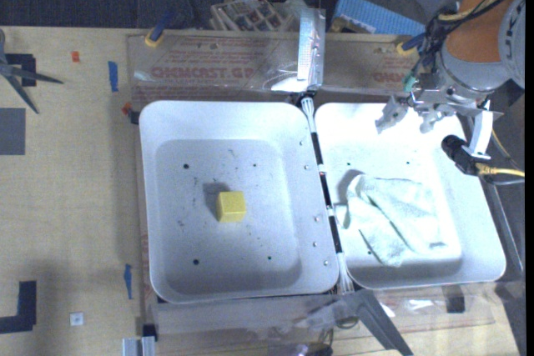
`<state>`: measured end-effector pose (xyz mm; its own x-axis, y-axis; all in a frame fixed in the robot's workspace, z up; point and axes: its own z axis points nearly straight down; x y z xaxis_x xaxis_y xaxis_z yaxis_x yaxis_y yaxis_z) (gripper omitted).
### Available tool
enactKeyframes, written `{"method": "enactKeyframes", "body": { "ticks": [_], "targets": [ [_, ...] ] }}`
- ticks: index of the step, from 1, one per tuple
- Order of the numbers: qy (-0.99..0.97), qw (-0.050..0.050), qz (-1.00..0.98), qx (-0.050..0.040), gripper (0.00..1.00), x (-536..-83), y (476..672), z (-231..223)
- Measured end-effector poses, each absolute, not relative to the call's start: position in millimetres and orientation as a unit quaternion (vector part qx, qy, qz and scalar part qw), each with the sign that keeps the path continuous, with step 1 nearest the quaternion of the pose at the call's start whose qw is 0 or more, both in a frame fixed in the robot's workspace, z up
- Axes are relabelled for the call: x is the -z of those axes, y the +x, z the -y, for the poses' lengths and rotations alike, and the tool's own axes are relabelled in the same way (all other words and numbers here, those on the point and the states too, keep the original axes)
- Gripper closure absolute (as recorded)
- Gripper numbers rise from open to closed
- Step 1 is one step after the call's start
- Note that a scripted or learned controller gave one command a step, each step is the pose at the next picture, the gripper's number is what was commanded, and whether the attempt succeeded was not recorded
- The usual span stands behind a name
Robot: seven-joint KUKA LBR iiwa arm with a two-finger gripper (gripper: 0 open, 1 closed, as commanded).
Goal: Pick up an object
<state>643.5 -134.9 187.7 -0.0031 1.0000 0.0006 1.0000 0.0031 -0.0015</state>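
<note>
A small yellow block lies near the middle of the left bin, resting flat on the speckled floor with open space on every side. Across the divider, a crumpled white cloth is bunched in the lower half of the right bin, one fold rising toward the divider. The gripper hangs above the far edge of that right bin, well apart from both the cloth and the block; its two fingers are spread and nothing sits between them. The arm, grey with its orange band, comes in from the upper right. A clear plastic sheet stands behind the bins.
</note>
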Motion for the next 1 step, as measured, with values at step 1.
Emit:
{"method": "enactKeyframes", "body": {
  "ticks": [1],
  "targets": [
    [-0.563,-0.005,0.827,0.0034,0.0,-90.1,567.7,118.8]
  ]
}}
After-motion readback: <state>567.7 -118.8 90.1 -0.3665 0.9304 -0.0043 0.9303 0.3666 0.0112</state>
